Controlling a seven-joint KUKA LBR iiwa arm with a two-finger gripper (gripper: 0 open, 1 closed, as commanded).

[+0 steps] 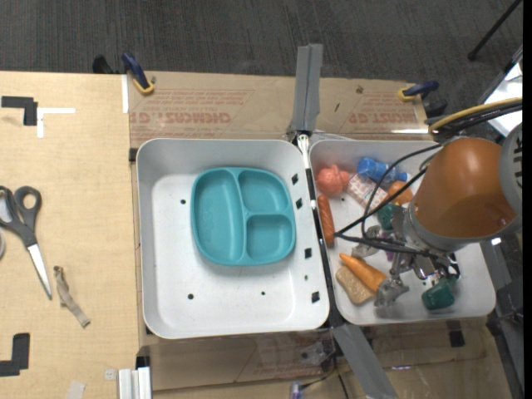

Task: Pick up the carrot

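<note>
In the camera view, the carrot (363, 269) lay at seven o'clock in the right bin (474, 306), beside the gripper (392, 290), whose closure I cannot tell. Approaching squarely across the carrot's thick end would probably help.

A blue-green plate (243, 216) with three parts sits in the left white bin (158, 248). The right white bin (478, 302) holds a pink toy (332, 179), a blue toy (374, 169), a long orange sausage (326, 219), a piece of bread (354, 287) and a dark green block (439, 296). Scissors (25, 227) lie on the brown bench (66, 140) far to the left. Two blue clamps (137, 71) hold the cardboard (216, 110) behind the bins.
</note>
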